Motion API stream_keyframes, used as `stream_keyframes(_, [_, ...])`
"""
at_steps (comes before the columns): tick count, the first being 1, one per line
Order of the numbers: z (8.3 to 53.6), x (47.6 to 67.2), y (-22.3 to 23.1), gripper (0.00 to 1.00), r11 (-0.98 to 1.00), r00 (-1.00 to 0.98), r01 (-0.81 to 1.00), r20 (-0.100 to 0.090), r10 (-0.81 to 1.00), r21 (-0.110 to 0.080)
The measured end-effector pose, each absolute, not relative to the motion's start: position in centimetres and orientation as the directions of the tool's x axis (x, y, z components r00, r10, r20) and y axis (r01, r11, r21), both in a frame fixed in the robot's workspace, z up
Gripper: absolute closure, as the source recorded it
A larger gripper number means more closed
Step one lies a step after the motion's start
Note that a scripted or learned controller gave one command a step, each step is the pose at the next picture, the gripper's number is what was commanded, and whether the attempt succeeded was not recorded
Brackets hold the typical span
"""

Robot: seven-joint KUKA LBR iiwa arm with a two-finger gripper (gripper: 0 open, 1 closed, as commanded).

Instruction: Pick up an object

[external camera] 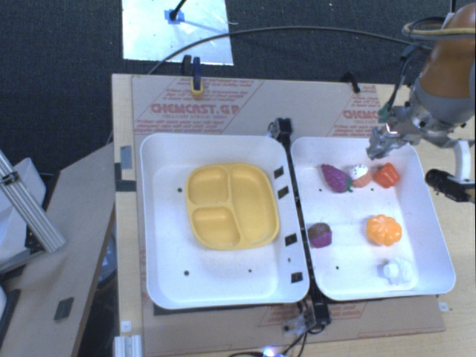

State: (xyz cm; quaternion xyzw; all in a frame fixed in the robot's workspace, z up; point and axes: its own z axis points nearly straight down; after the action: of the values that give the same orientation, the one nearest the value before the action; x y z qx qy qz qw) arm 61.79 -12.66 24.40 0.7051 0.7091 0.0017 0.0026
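Okay, two white bins side by side mid-frame on a cardboard-covered bench. Left bin (pixel 160 199) holds a yellow divided plate (pixel 229 205), three compartments, lying flat near the bin's centre. Right bin (pixel 428 222) holds the small stuff: purple eggplant-like piece (pixel 335 178) upper left of that bin, a small white-and-orange piece (pixel 360 175) just beside it, red-orange pepper-like piece (pixel 386 175) to the right of that, touching or nearly so. Lower down, a dark purple round piece (pixel 320 234) near the bin's left wall, an orange pumpkin-like piece (pixel 384 230) right of centre, and a white lumpy piece (pixel 398 271) near the lower right corner, hard to make out against the white.

Arm comes in from upper right of the frame, orange band visible at the edge. Gripper (pixel 378 149) sits over the right bin's upper edge, just above the white-and-orange piece and the pepper-like piece, apart from them. Nothing seen between its tips; open or closed — cannot tell, too small and blurred.

Black cable (pixel 297 30) arcs across the top of the frame. Shiny silver sheet (pixel 176 21) at upper left.
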Motion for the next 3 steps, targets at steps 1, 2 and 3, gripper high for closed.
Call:
stream_keyframes(1, [24.1, 59.1, -7.3, 1.0, 0.009, -0.009, 1.0, 0.002, 1.0, 0.0])
stream_keyframes(2, [24.3, 57.7, -3.2, 1.0, 0.008, -0.008, 1.0, 0.001, 1.0, 0.0])
stream_keyframes(3, [24.9, 55.6, 1.7, 1.0, 0.01, -0.01, 1.0, 0.002, 1.0, 0.001])
